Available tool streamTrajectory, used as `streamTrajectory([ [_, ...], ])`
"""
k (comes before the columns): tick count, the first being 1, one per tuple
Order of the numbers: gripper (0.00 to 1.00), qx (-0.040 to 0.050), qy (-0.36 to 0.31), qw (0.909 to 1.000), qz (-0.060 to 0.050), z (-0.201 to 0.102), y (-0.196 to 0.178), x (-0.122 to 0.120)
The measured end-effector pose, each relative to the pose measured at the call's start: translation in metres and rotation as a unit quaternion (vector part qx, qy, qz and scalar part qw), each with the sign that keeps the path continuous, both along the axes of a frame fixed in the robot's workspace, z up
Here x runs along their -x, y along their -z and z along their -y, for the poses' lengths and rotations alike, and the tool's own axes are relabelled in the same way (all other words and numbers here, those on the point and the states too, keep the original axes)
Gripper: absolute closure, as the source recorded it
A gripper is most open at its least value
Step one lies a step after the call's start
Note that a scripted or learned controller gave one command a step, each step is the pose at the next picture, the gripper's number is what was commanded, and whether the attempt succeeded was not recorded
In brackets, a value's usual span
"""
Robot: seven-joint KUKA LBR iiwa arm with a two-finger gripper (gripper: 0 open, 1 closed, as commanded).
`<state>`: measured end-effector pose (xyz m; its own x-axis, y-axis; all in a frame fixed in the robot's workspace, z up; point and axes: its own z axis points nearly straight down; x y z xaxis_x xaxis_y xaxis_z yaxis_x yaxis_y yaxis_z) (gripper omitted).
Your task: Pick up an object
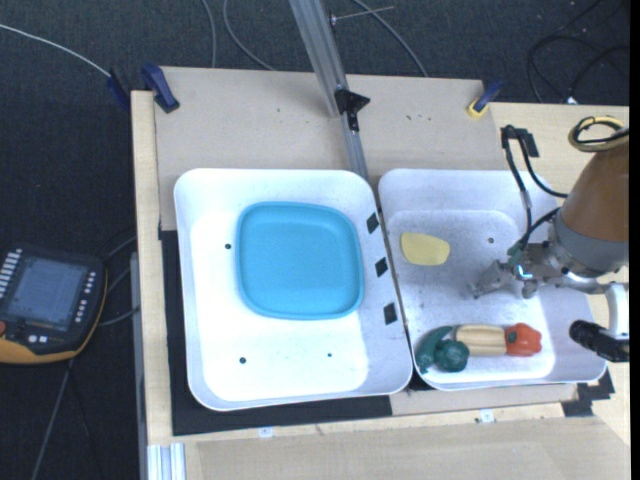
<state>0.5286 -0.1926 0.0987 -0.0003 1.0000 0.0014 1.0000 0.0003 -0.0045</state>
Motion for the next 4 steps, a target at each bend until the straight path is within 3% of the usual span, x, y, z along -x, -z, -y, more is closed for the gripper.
streamTrajectory([
  [1, 1.0, 0.0009, 0.0, 1.0, 0.003, 0.0, -0.013, -0.002],
  [4, 1.0, 0.0014, 0.0, 1.0, 0.005, 0.0, -0.144, -0.001],
])
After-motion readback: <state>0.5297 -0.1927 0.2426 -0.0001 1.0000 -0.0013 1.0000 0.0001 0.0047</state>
